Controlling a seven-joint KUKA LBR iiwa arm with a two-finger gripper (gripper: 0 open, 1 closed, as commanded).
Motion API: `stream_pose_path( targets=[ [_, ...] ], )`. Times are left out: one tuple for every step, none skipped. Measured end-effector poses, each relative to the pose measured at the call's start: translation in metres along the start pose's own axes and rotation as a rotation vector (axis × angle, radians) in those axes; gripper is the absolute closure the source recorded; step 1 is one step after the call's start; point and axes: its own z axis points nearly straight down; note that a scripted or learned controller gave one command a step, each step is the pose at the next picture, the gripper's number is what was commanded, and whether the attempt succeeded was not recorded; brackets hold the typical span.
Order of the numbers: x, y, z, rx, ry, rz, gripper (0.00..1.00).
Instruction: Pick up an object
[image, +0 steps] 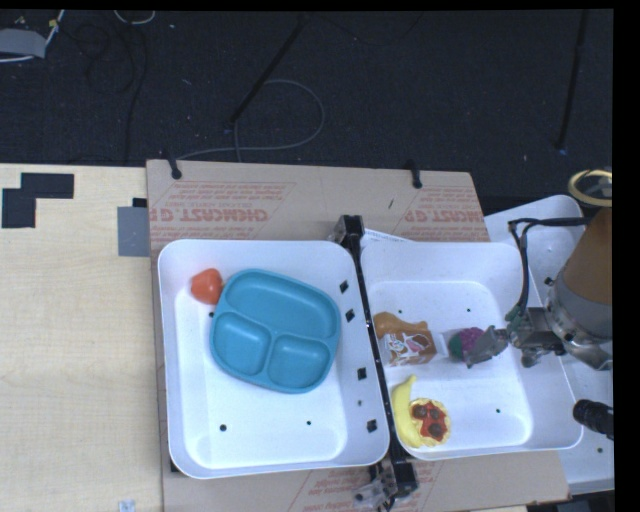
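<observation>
In the right bin, near edge: picking stock, approach step in hand.

Nearest, a yellow item with red topping (424, 417) against the front wall of the right bin (470, 440); next back, a brown-and-white packet (404, 341), print too small to read; beside it a purple-and-green object (463, 343), touching or nearly touching the gripper (487, 347), whose fingers I cannot tell apart or together. Nothing lifted yet: judged the approach step; next calls for closing squarely on the purple piece, then rising clear. Left bin (190, 430): blue divided plate (275, 331), orange ball (206, 286). Farthest, cardboard underlay (250, 205) with mirrored red lettering, possibly "CHEMCAST GP".
</observation>
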Motion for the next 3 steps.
stream_pose_path(
  targets=[
    [0.0,0.003,-0.007,-0.012,-0.002,-0.003,0.0],
    [0.006,-0.004,0.053,-0.008,0.0,-0.004,0.0],
    [0.007,-0.004,0.107,-0.009,0.0,-0.003,0.0]
  ],
)
